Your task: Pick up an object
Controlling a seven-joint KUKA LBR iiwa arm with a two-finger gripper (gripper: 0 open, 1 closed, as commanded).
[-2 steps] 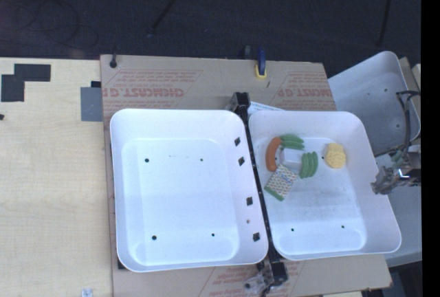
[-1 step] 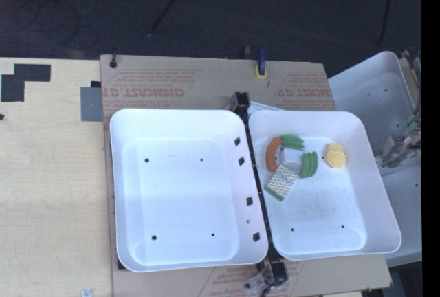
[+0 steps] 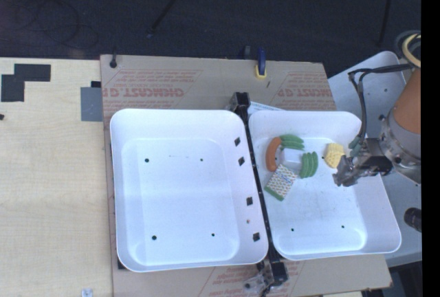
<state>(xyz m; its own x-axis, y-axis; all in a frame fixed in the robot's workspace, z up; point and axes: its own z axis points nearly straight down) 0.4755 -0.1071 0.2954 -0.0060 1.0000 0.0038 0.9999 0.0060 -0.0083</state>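
- We see the end effector point(image 3: 346, 175) low over the right bin point(image 3: 330, 234), at its right side; how far open it is, we cannot tell, nor whether it holds anything.
- Yellow object point(image 3: 334, 155) just beside it, to its left; contact unclear.
- Farther left, a cluster: orange piece point(image 3: 273, 152), green piece point(image 3: 292, 141), second green piece point(image 3: 309, 164), patterned packet point(image 3: 280, 182).
- Left bin point(image 3: 179, 192) beside it on the table point(image 3: 48, 185).
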